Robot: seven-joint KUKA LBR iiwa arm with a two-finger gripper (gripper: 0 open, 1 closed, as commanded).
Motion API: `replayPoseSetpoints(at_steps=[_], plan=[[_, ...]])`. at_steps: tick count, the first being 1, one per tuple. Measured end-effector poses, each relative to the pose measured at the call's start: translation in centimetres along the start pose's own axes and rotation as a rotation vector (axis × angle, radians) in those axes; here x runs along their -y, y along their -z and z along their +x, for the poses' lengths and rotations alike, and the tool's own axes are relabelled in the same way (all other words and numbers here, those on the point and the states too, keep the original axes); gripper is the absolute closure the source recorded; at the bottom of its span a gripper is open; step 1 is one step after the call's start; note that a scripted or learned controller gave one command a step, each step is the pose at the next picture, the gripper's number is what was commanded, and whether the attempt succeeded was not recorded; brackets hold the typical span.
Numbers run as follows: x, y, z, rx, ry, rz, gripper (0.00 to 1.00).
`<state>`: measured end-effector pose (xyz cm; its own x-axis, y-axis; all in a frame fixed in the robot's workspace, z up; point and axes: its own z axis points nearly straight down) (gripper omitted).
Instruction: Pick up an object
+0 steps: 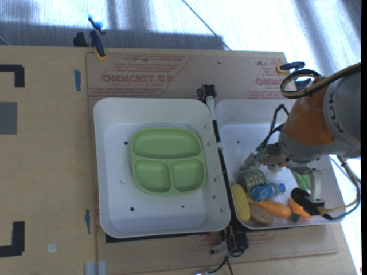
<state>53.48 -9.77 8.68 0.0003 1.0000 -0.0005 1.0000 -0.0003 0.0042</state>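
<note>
The tool (256, 164) is seen lowered into the right bin (229, 122), at the upper edge of a pile of toy food; whether it is released or clenched cannot be told, since its tips are lost among the clutter. A small green-labelled can (251, 180) lies just below the tool, seemingly touching it, and is judged the likeliest target. Further down and to the right lie a blue bottle (268, 191), a yellow corn cob (241, 202) with its long axis running along the bin's left wall, and an orange carrot (274, 208) lying crosswise. All appear to be smooth, glossy plastic. A matte green divided plate (167, 160) rests in the left bin (109, 171).
</note>
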Motion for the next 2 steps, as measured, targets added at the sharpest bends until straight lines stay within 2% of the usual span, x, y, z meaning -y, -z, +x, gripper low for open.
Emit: replayPoseSetpoints(at_steps=[1,2], plan=[[5.4,0.0,0.3,0.001,-0.001,-0.003,0.00],[5.2,1.1,0.2,0.005,-0.003,-0.009,1.00]])
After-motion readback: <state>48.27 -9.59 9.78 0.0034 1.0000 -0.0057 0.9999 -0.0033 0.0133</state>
